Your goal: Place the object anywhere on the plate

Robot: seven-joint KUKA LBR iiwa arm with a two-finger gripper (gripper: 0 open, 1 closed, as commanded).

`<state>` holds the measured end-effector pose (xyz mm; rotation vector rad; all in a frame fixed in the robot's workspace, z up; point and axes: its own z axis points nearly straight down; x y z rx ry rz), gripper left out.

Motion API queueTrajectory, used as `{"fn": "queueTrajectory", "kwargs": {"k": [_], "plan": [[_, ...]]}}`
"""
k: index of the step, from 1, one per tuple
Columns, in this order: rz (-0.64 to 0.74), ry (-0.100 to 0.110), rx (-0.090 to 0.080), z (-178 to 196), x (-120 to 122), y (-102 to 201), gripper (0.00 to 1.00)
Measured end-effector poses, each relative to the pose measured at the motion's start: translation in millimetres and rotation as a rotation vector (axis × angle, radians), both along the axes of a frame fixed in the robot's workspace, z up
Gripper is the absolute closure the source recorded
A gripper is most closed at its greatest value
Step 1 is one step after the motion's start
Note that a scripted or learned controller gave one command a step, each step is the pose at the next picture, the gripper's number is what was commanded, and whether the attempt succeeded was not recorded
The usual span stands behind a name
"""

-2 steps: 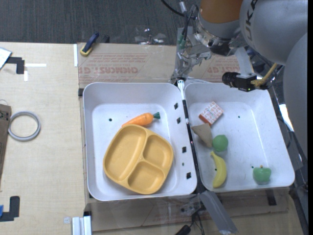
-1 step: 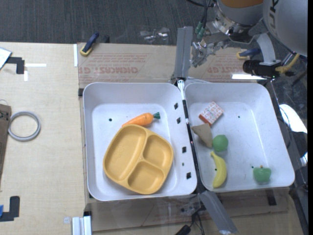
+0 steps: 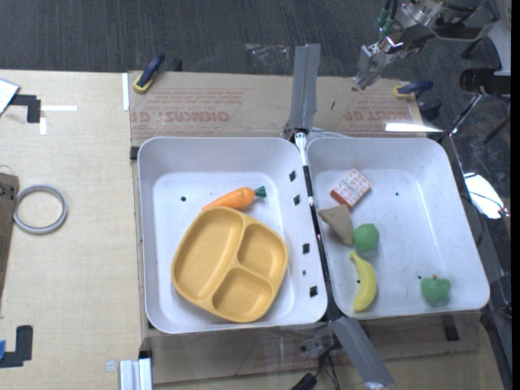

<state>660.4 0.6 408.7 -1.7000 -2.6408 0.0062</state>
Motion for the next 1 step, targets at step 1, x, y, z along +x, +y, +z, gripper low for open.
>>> {"fn": "queueTrajectory", "kwargs": {"k": [1], "plan": [[0.069, 0.002, 0.001, -5.9, -0.2, -61.0, 1.00]]}}
